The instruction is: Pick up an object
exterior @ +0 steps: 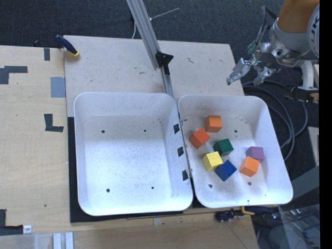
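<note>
Fingers (236, 74) spread, bare, past right bin's (223, 97) far rim; red-orange cube (199, 138) askew.

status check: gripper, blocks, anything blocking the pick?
Gripper above the right bin's far rim, nothing held. Seven blocks clustered in that bin, untouched; orange block nearest. No obstruction over them.
</note>
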Robot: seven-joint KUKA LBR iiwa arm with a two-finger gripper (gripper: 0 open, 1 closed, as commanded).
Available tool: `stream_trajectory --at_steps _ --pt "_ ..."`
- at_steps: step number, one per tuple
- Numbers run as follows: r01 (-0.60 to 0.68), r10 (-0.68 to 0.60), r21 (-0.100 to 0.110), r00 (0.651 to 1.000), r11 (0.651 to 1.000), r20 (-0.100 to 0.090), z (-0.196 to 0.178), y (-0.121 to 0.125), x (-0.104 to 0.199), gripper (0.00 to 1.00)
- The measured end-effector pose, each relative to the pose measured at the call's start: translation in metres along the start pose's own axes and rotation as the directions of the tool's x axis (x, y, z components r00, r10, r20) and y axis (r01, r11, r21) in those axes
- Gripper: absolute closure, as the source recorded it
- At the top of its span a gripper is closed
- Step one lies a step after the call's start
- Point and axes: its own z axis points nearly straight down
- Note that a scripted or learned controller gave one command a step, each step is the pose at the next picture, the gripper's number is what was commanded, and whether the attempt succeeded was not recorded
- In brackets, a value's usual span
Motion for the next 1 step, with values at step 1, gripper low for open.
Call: stream_trajectory --at_steps 1 --pt "0.0 0.0 0.001 1.0 1.0 0.001 -0.0001 -0.0001 -0.0003 0.0"
